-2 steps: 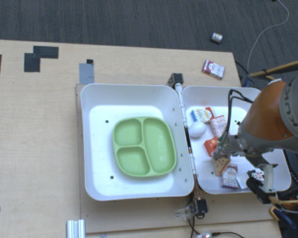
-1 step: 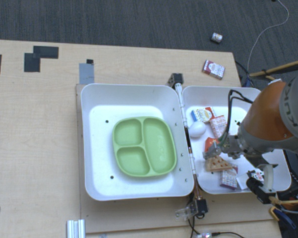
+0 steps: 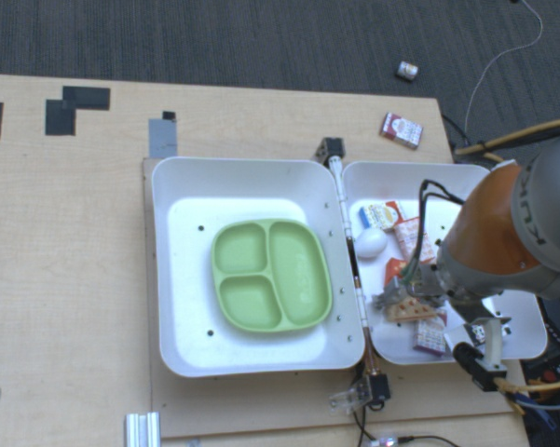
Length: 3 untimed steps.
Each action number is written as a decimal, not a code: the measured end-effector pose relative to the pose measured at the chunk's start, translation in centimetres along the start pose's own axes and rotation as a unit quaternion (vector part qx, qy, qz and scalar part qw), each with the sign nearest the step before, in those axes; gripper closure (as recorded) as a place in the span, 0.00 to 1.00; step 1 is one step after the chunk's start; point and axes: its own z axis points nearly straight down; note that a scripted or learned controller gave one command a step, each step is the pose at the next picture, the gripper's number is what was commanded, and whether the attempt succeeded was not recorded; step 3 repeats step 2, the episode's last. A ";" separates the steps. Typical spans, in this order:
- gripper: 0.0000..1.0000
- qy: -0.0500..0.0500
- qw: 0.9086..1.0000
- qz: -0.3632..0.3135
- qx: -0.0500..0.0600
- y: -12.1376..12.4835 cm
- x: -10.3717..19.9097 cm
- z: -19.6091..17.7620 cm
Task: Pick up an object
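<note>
Starting at the left of my feed, the desk is mostly bare wood with a few dark tape patches up in the corner, probably just markers. Then comes the left bin, which holds one green divided tray lying flat in the middle, three compartments with nothing in them as far as I can see. My guess is it's parked there as a drop spot or just another pick candidate, well apart from the clutter. The right bin is where the small stuff is heaped: a white egg-shaped thing, a little blue and yellow packet just above it, some red and white wrappers and a brownish piece bunched together. The arm is hanging right over that pile, so I reckon it's going for something in there. The claw sits low among the items, but the wrist hides most of it and I can't tell how it's set or whether anything's in it. Beyond the bins, a small red box lies on the desk and a little can on the carpet.
</note>
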 end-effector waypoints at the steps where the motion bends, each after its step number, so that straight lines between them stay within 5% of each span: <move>1: 1.00 0.000 1.000 -0.001 -0.004 0.3 0.0 -1.2; 2: 1.00 0.001 1.000 -0.002 0.002 0.0 6.8 -9.8; 3: 1.00 0.001 1.000 -0.002 0.002 0.0 6.8 -9.8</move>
